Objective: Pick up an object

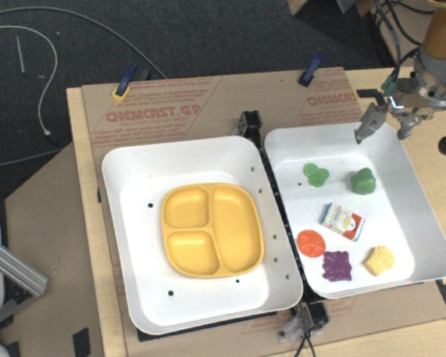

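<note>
From my seat I read the frame from its left: the left white plastic bin (140, 299) sits in the centre-left and carries a yellow three-compartment plastic tray (211, 230) lying flat in its middle, with nothing in any compartment that I can make out. Moving right, the right white plastic bin (423, 217) holds the candidates: a small green knobbly toy (315, 175) toward its upper middle, a rounder green pepper-like toy (363, 181) just to the right of it, a little white carton with red and blue print (342, 221) in the centre, a flat red-orange disc (311, 243) lower left, a purple jagged toy (336, 266) below that, and a yellow ridged piece (379, 260) lower right, all apart from one another. At the upper right of the frame the two-finger gripper (383, 125) hangs over the bin's top edge, its fingers spread wide with nothing between them. I judge this as the approach step, with no grasp made yet. My next move would be to pick a target, likely the rounder green toy nearest the fingers, bring the gripper over it, descend squarely, and close
</note>
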